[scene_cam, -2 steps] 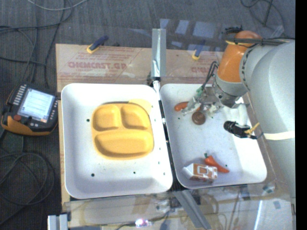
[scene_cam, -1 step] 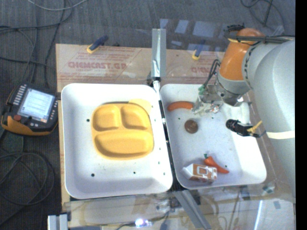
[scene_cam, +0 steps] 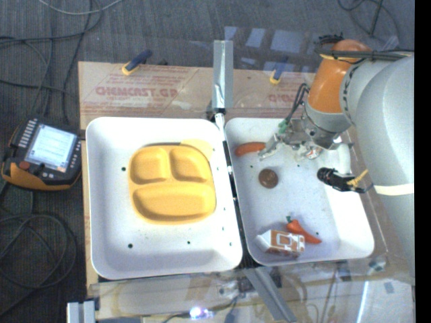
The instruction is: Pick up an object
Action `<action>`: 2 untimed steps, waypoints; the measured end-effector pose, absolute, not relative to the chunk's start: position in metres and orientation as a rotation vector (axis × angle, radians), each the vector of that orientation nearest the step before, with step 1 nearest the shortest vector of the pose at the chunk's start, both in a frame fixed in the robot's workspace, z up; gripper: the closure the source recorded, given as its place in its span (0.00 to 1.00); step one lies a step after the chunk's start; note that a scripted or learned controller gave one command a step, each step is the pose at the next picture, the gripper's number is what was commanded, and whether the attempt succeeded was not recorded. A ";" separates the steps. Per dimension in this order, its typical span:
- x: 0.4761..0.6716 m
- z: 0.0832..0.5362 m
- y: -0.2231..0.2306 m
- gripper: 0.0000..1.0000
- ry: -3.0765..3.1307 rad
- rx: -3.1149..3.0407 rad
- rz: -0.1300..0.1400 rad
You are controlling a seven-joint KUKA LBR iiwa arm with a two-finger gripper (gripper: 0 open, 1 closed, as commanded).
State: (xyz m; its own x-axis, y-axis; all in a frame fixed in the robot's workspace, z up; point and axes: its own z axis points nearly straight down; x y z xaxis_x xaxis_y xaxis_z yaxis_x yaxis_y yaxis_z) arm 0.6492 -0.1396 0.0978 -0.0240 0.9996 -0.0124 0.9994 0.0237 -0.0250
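Small carton [scene_cam: 283,242] nearest, carrot [scene_cam: 303,231] pointing right, claw [scene_cam: 291,145] above

Faint red lettering runs across the cardboard sheet [scene_cam: 151,89] lying along the worktop's far edge, behind the left bin. It appears upside down from here and looks like "CHEMCAST GP", though the letters are pale and I can't be sure of each one. A second patch of the same red print sits on the cardboard near the far right corner, too cut off to read. The handheld controller [scene_cam: 46,155] off the worktop's left edge has a lit screen, its contents too small to read.
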 end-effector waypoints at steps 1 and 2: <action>0.587 0.091 -0.131 0.00 -2.355 -2.096 -0.007; 0.588 0.100 -0.132 1.00 -2.356 -2.098 -0.009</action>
State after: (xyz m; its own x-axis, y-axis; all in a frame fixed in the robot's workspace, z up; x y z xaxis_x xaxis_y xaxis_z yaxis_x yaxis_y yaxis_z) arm 0.5877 -0.1320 0.1004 -0.1155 0.9933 -0.0061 0.9932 0.1155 0.0133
